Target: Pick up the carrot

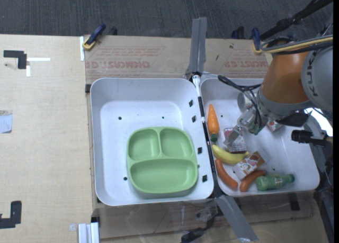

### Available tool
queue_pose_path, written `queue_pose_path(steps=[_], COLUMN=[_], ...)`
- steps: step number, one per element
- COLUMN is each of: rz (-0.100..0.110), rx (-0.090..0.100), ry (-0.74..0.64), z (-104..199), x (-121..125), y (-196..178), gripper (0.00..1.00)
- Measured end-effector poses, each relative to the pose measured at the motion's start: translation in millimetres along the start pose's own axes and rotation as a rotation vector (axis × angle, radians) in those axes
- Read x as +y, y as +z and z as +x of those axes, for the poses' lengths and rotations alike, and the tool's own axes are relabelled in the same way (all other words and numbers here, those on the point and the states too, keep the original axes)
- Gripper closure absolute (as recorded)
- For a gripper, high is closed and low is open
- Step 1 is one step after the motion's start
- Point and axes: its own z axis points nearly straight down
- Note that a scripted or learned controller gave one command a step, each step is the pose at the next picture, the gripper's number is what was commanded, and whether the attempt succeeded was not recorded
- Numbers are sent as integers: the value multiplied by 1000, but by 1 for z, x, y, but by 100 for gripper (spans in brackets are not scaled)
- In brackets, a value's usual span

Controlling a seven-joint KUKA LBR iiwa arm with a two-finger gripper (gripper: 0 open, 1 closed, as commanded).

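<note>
Tabletop with two bins: carrot (pixel 212 119) lies against the right bin's (pixel 312 176) left wall, long axis running away from the camera. Gripper (pixel 238 133) just right of it; jaws' state indeterminable.

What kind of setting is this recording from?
Most likely a robot lab bench set up for pick trials. Two white bins sit on a cardboard-covered bench, clamps hold the board, and toy food such as a carrot and a banana lies under the arm.
</note>
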Motion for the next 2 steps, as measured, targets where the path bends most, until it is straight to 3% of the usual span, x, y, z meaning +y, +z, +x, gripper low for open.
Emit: queue_pose_path(steps=[1, 2], rz=[-2, -2], rx=[-4, -4], ry=[-487, -666], z=[-15, -50], x=[21, 55], y=[-1, -1], gripper=[0, 0])
